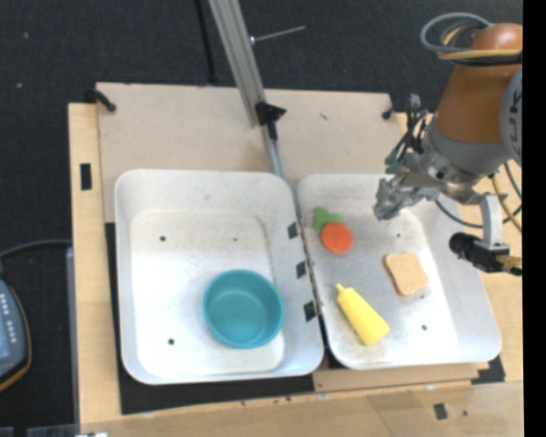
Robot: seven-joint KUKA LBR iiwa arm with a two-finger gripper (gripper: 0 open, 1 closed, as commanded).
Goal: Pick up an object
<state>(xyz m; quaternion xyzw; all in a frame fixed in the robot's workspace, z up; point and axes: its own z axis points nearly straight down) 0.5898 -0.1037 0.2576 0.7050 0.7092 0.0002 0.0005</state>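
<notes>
Nearest the camera, a teal bowl (243, 308) is sitting upright in the left bin (146, 198), toward that bin's front right corner. Both white bins are lying side by side on the surface (173, 121), their inner rims touching or nearly so.

Right bin (455, 335) is carrying three candidate objects:
- yellow mustard bottle (361, 313), lying on its side near the front left corner, nozzle pointing toward the back left;
- tan sponge-like block (407, 273), lying flat around the bin's middle, just beside the bottle but apart from it;
- toy carrot (333, 233), orange body with a green top, lying near the left edge toward the back.

Arm is reaching in from the right, orange band above the wrist. Its hand (389, 198) is hovering over the back part of the right bin, well apart from the carrot and above the tan block's side of the bin. Nothing is showing between the fingers; how far apart they are standing, cannot tell at this resolution.

A slanted metal post (239, 48) is crossing the back edge of the surface.
</notes>
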